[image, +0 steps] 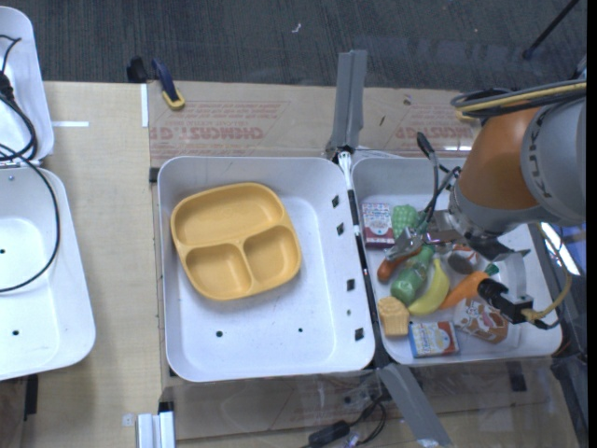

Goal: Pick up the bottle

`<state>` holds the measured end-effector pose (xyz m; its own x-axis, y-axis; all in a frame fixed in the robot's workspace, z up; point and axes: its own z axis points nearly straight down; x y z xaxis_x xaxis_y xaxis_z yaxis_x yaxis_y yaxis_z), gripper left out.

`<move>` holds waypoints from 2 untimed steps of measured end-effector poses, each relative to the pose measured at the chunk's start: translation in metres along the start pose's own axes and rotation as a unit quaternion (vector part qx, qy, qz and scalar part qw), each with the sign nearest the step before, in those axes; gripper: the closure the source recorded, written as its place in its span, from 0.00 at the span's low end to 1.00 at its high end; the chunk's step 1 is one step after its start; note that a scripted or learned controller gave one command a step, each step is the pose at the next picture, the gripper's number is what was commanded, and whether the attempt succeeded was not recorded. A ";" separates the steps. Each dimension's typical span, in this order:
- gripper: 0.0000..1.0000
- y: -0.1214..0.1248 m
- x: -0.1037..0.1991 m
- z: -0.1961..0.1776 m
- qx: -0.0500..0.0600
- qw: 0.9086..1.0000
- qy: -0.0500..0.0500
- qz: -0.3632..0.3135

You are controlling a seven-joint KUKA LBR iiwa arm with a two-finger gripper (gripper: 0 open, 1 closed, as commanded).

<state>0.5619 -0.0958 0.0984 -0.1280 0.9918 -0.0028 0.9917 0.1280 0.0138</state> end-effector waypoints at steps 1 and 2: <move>0.00 -0.040 -0.050 0.002 0.007 0.991 0.001 0.136; 1.00 -0.040 -0.051 -0.007 0.008 0.990 0.001 0.137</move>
<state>0.5287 -0.1515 0.1050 0.1466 0.9892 0.0014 0.9892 -0.1466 -0.0016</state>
